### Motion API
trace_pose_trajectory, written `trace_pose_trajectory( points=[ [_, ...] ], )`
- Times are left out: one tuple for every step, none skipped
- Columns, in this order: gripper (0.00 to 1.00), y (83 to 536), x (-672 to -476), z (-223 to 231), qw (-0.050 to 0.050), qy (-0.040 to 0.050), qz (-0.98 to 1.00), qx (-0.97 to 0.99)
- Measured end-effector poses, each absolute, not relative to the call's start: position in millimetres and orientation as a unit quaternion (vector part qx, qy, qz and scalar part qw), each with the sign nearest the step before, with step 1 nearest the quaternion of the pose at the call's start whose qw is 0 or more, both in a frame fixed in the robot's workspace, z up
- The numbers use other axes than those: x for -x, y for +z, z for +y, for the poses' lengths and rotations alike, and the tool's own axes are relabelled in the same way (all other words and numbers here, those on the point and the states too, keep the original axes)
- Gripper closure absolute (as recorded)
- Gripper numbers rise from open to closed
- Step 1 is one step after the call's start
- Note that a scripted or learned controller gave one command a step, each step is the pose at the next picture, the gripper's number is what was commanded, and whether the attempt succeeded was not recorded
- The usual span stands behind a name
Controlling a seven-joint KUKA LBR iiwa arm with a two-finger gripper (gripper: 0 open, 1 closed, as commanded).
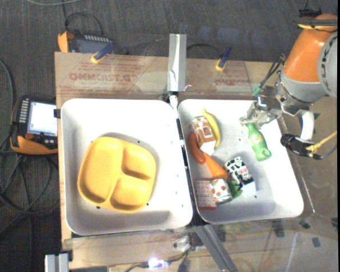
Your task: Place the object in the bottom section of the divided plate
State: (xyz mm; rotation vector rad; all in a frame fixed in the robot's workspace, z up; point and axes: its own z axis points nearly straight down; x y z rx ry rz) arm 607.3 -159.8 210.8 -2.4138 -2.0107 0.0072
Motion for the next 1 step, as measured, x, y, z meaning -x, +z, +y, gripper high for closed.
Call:
trace_pose_trajectory(
  points=[
    [1.00, 172.9, -600.3, -103.3, 0.001, 0.0006, -0.743, 0.670]
  ],
)
